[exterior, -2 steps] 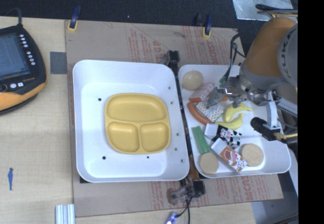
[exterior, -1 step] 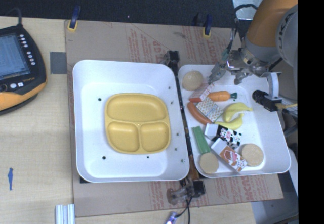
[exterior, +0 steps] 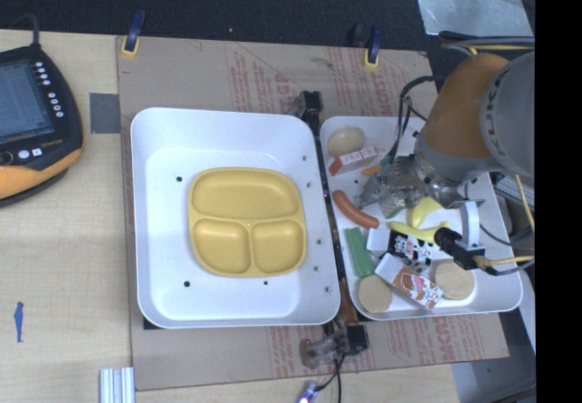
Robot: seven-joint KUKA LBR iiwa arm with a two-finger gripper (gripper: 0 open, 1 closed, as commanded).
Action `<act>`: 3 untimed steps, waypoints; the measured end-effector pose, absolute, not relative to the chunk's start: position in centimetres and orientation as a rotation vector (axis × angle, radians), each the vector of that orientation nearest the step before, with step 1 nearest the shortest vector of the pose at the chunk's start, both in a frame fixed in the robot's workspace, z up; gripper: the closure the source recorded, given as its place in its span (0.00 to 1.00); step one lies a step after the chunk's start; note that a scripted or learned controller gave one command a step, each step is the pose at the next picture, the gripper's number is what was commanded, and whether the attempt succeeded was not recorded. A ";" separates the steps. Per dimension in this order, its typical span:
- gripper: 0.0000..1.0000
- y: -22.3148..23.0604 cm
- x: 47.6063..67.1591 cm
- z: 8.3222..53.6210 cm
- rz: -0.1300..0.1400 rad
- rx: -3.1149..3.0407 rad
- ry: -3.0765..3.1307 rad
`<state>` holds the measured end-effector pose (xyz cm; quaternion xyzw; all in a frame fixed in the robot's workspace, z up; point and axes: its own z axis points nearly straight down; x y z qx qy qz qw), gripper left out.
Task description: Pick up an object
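1. The right bin [exterior: 506, 303] is the landmark; it stands on the table [exterior: 64, 246], w/ the left bin [exterior: 155, 237] touching its left side.
2. The pincer [exterior: 393, 185] is low inside the right bin, near the centre, over the pile; the picture does not show whether it is apart or together, cannot tell.
3. The grey arm [exterior: 473, 119] w/ orange band comes in over the bin's upper right part.
4. In the right bin: a sausage [exterior: 355, 209] just left of the pincer, a green stick [exterior: 360, 252] below it, a round biscuit [exterior: 373, 294] at the lower left corner, a yellow piece [exterior: 426, 212] right of the pincer.
5. A yellow tray [exterior: 247, 219] w/ three compartments lies in the left bin.
6. A tablet pendant [exterior: 32, 119] lies far left of the right bin.
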<state>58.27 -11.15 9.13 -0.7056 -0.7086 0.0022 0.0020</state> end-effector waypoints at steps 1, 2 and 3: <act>1.00 -11.3 58.3 10.2 0.011 -2.209 -2.228; 1.00 -4.5 53.4 19.2 0.005 -2.211 -2.229; 1.00 -1.3 55.0 21.5 0.004 -2.214 -2.225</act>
